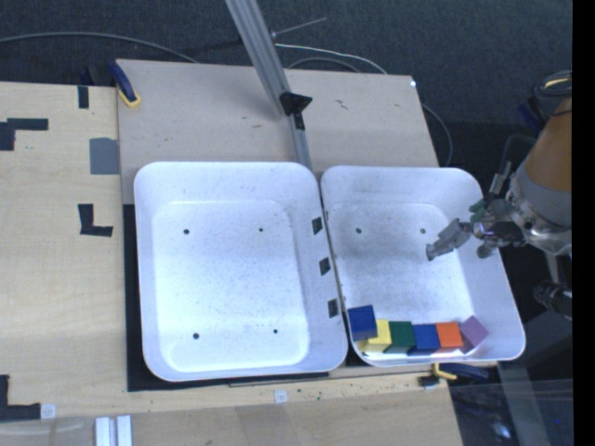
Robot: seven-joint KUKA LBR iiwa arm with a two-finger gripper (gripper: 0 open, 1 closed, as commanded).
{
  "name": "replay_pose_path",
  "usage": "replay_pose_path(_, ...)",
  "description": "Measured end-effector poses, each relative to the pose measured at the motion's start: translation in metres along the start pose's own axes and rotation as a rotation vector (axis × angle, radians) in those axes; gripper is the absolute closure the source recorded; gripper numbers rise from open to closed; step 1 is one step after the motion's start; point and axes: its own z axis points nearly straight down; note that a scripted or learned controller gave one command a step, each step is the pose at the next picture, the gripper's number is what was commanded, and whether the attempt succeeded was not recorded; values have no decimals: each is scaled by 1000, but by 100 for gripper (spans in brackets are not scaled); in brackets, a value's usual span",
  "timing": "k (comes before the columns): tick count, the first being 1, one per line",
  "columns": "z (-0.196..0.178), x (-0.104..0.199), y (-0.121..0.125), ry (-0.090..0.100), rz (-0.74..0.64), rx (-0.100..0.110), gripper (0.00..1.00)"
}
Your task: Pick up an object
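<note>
Several small coloured blocks lie in a row along the near wall of the right bin: a blue block at the left end standing a little higher than the rest, a yellow block just beside and below it, then a green block, a second blue block, an orange block and a purple block tucked into the near right corner. They sit touching or nearly touching one another, packed against the rim.

The claw hangs over the right half of that same bin, well apart from the row of blocks and farther from the camera than they are. One grey finger points left toward the middle of the bin; nothing shows between the fingers, and whether they stand apart or together I cannot tell. Behind it the arm, grey with its orange band, comes in from the right.

The left bin lies just beside the right one, their rims meeting, with small black clips along the seam. Both rest on the pale wooden desk. A metal pole slants down from the top to the far end of the seam.
</note>
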Motion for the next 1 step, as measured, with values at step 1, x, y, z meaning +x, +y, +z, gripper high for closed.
replay_pose_path(1,-115,-10,5,-4,-1,-9,0)
